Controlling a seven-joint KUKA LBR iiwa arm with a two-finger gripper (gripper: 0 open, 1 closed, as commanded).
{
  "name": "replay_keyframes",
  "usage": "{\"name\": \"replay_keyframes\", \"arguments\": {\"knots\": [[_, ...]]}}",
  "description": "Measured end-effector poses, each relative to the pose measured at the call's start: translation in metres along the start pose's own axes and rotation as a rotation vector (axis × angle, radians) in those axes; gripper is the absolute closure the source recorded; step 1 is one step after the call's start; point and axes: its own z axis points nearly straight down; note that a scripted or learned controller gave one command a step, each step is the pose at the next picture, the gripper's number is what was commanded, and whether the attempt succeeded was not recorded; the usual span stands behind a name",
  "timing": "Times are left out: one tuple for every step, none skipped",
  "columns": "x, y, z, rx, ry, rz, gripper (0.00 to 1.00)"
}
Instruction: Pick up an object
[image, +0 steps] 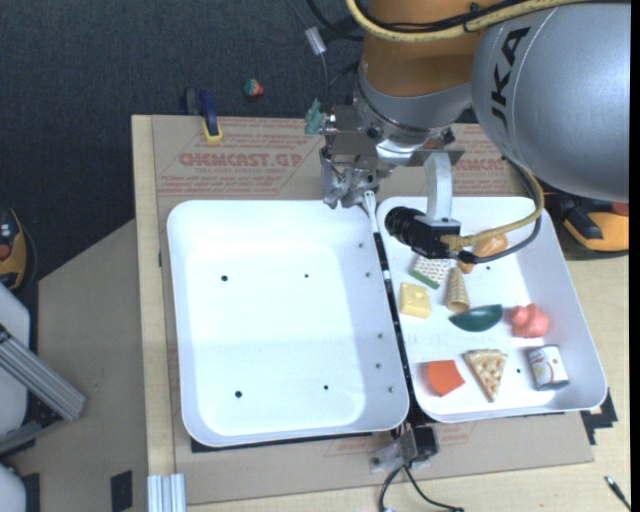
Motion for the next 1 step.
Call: {"name": "replay_keyframes", "arguments": {"knots": [[0.0608, -0.0213, 0.0447, -0.005, 0.000, 0.002, 1.00]]}}
